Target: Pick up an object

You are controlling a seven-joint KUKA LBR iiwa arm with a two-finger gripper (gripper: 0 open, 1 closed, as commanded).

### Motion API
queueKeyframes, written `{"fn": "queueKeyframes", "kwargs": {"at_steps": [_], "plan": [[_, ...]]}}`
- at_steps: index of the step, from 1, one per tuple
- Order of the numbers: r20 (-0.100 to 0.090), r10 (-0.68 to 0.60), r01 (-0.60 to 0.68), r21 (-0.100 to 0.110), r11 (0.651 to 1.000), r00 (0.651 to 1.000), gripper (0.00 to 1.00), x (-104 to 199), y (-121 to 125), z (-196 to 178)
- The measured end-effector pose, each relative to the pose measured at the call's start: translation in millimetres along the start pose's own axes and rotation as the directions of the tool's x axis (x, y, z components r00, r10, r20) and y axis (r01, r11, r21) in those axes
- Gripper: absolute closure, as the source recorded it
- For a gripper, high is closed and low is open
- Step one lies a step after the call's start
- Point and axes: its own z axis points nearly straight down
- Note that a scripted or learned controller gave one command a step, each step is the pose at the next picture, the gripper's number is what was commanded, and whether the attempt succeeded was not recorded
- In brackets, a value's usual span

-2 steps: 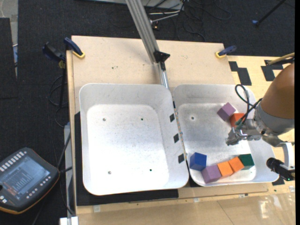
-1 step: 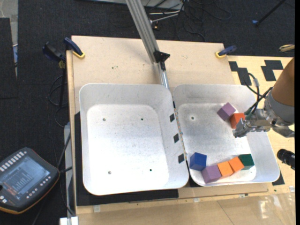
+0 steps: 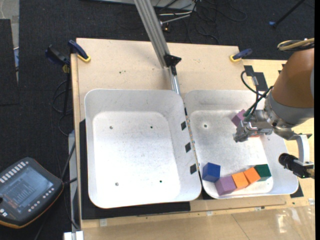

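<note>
- My arm (image 3: pixel 295 89) comes in from the right of the view, grey with the orange band above the wrist, and it reaches over the right bin (image 3: pixel 215 109).
- My hand (image 3: pixel 243 134) hangs over the upper right part of that bin, pointing down toward its floor.
- I cannot tell how far my hand is open; it is small and dark from this angle, and the gap is not clear.
- A small mauve block (image 3: pixel 239 117) shows just beside my hand, at its upper left edge. Whether I have hold of it or it only lies next to me, I cannot tell.
- The other blocks sit along the near edge of the right bin, well apart from my hand.
- The blue cube (image 3: pixel 211 171) is furthest left in that group, standing a little apart from the rest.
- Then a purple cube (image 3: pixel 225 184), an orange cube (image 3: pixel 241 178) and a green cube (image 3: pixel 262 172) lie in a slanting row, each touching or just beside its neighbour, rising toward the right.
- The left bin (image 3: pixel 100 104) lies next to the right one; the two rims meet in the middle of the desk (image 3: pixel 125 59).
- A slanted metal rail (image 3: pixel 150 21) runs from the top of the view down toward the place where the bins meet.
- A handheld control pendant (image 3: pixel 25 189) lies on the floor at the lower left, off the desk.
</note>
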Motion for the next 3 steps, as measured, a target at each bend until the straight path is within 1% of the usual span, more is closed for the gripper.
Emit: {"fn": "queueKeyframes", "kwargs": {"at_steps": [1, 2, 3], "plan": [[-0.001, 0.0, 0.0, 0.003, 1.0, 1.0, 1.0, 53, 19, 8], [-0.001, 0.0, 0.0, 0.001, 1.0, 1.0, 1.0, 101, 36, -5], [-0.001, 0.0, 0.0, 0.002, 1.0, 1.0, 1.0, 149, 49, -5]]}}
